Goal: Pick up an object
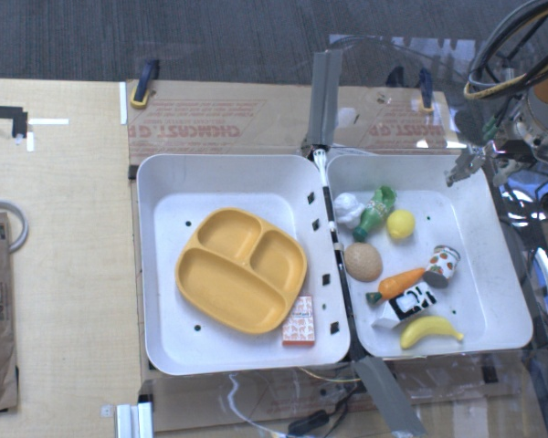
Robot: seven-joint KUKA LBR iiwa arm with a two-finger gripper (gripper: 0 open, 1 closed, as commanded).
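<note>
2 white bins (155,272), 8 objects.
1 yellow plate (241,269), 1 carton (300,323) left; 6 toys right; gripper (466,164) at 2 o'clock, grip unreadable.

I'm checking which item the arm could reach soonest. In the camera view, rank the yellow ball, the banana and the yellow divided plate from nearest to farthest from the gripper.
Measured from the gripper at the right bin's upper right corner:
1. Yellow ball, upper part of the right bin.
2. Banana, near edge of the right bin.
3. Yellow divided plate, in the left bin.
</note>
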